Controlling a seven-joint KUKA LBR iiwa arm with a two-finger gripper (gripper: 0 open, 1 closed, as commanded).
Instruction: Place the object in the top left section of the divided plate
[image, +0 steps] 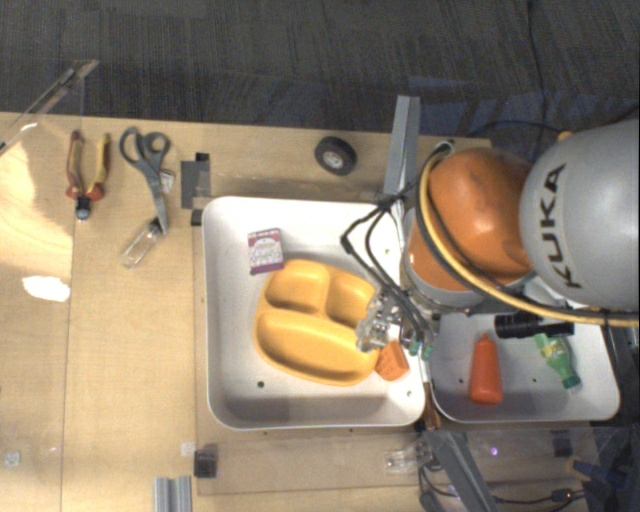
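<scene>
A yellow divided plate (305, 340) lies in the left bin (225, 330), with two small sections at the top and one large section below. My gripper (380, 328) hangs over the plate's right edge, beside the top right section. A small orange object (392, 362) sits just below the gripper, against the plate's lower right rim. I cannot tell whether the gripper holds it. The top left section (297, 285) has nothing in it.
A small purple and white packet (265, 250) lies in the left bin above the plate. The right bin (520, 405) holds an orange carrot-like item (485, 370) and a green bottle (558, 362). Scissors (150, 165), pliers (85, 170) and a tape roll (336, 154) lie on the bench.
</scene>
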